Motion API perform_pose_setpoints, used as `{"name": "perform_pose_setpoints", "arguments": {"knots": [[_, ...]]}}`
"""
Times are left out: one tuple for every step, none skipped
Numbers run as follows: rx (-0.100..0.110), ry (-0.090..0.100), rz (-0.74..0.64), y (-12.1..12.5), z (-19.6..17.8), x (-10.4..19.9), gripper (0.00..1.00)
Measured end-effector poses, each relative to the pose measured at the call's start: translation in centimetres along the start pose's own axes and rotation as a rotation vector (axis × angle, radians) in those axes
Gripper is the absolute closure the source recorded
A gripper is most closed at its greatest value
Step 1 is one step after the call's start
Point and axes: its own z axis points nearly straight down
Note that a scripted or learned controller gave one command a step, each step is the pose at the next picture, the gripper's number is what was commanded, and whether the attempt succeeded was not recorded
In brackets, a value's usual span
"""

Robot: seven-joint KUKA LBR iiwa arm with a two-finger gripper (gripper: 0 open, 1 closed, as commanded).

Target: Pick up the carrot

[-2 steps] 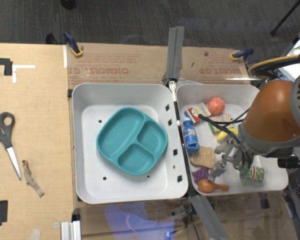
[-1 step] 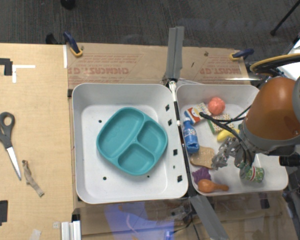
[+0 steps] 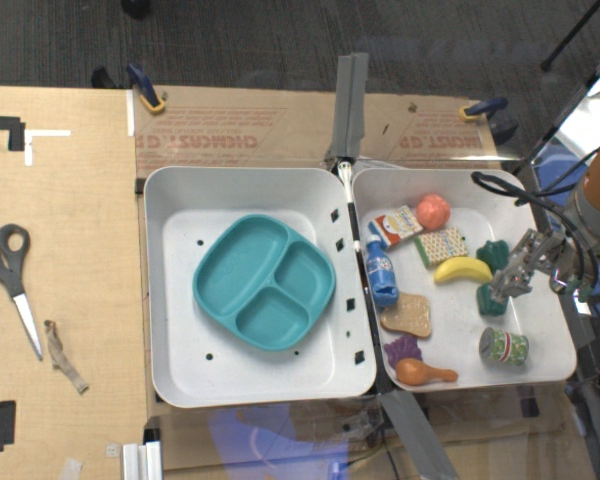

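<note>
The carrot [image 3: 425,372] is a small orange piece with a tapered end pointing right. It lies at the front edge of the right bin [image 3: 550,363], just below a purple toy [image 3: 402,349]. My gripper [image 3: 512,273] reaches in from the right and hovers over a dark green toy [image 3: 494,264] in the right part of that bin. It stands well to the upper right of the carrot, with nothing visibly held.
The right bin also holds a banana [image 3: 462,269], a bread slice [image 3: 407,314], a blue bottle [image 3: 382,270], a green can [image 3: 503,346], a red-orange fruit [image 3: 433,210] and a small carton [image 3: 400,225]. A teal divided plate [image 3: 266,281] lies in the left bin. Scissors [image 3: 10,268] rest on the bench at far left.
</note>
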Motion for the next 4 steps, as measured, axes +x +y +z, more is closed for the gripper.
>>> {"name": "perform_pose_setpoints", "arguments": {"knots": [[0.001, 0.000, -0.029, -2.4, -18.6, -1.4, 1.00], [0.000, 0.000, -0.281, -3.9, -14.3, -9.9, 1.00], [-0.002, 0.001, -0.753, -4.7, -9.5, -6.8, 1.00], [-0.001, -0.003, -1.015, -4.7, -13.3, -8.1, 1.00]]}}
